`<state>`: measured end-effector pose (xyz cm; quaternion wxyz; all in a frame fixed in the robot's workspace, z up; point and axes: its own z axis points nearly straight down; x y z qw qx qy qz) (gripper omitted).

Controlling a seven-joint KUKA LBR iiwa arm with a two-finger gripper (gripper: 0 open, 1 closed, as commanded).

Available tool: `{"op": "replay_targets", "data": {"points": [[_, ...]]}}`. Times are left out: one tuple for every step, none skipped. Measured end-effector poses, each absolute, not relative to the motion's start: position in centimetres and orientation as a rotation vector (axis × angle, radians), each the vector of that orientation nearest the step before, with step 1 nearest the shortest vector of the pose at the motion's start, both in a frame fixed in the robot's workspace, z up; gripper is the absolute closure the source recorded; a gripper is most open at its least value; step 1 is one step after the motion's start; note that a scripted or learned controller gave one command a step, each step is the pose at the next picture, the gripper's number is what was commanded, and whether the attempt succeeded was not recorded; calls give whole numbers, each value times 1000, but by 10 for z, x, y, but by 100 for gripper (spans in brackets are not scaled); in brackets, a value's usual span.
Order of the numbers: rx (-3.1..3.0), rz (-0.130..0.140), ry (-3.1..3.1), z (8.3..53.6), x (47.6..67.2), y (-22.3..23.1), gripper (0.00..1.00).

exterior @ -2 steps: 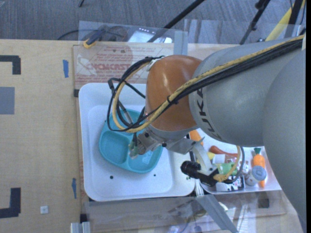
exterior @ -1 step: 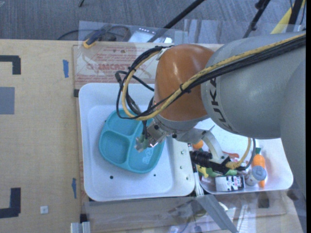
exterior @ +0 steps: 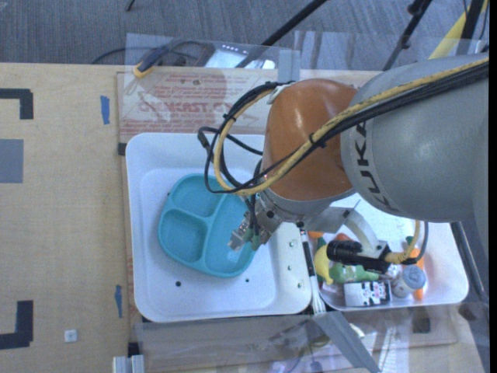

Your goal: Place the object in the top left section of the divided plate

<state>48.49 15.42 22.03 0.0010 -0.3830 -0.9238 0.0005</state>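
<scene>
My tool [exterior: 250, 235] hangs over the right edge of the plate [exterior: 186, 231], probably because I reach in from that side and the target section is further across. I honestly can't tell if the tool is open or closed, my own wrist blocks it. There's a green bit [exterior: 254, 241] right at the tip that might be the object, not sure. The plate is smooth teal plastic, rounded, with 3 sections split by low ridges, lying flat in the left bin [exterior: 155, 286]. Both bins are shallow glossy white on a pale wood table [exterior: 62, 208]. The right bin [exterior: 458, 278] holds mixed clutter [exterior: 365, 274].
</scene>
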Motion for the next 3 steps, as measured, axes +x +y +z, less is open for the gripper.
{"op": "replay_targets", "data": {"points": [[-1022, 2, -2968, 209, 479, 185, 100], [-916, -3, -3009, 203, 517, 191, 100], [-468, -5, -3112, 210, 519, 194, 100]]}}
